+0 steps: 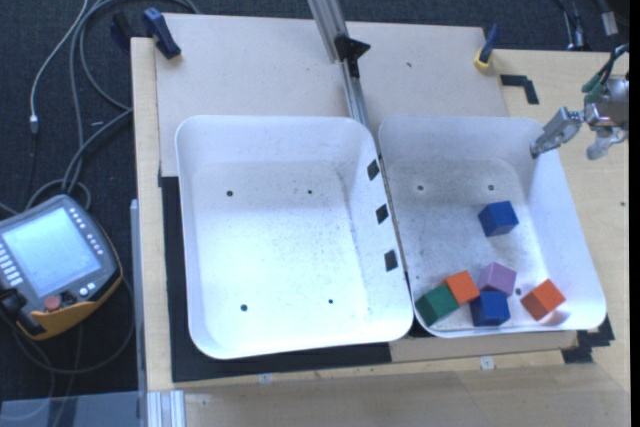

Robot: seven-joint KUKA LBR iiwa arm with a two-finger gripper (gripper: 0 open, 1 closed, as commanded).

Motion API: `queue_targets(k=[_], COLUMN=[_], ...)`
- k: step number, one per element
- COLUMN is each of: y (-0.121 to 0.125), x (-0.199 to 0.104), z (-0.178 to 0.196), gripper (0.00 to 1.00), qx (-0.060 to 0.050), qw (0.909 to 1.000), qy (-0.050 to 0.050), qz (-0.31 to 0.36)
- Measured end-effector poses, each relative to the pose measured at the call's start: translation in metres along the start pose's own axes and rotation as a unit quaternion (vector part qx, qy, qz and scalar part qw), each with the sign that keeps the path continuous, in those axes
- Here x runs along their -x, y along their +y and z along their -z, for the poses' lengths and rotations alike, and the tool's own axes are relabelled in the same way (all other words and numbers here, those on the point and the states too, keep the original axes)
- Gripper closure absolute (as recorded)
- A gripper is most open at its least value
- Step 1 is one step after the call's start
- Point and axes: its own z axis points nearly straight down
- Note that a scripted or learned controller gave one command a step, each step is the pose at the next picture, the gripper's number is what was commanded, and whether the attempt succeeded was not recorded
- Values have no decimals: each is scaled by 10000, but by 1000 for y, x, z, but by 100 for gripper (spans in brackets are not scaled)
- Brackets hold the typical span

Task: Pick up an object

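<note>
White right bin (560, 205) is holding six blocks (497, 218) while the hand (575, 137) is hovering wide at its far right rim.

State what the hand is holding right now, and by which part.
Nothing is held. The hand hangs above the right bin's upper right rim, with nothing between its fingers. All the blocks lie in the bin, the nearest a blue block.
</note>
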Motion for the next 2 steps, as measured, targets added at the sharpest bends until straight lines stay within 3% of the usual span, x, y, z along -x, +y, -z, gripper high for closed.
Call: queue_targets(k=[1, 2], y=[-48, -43], x=[-58, -33], z=[2, -8], gripper=[0, 0], qx=[-38, -37], qw=[10000, 10000], qy=[34, 16], qz=[36, 0])
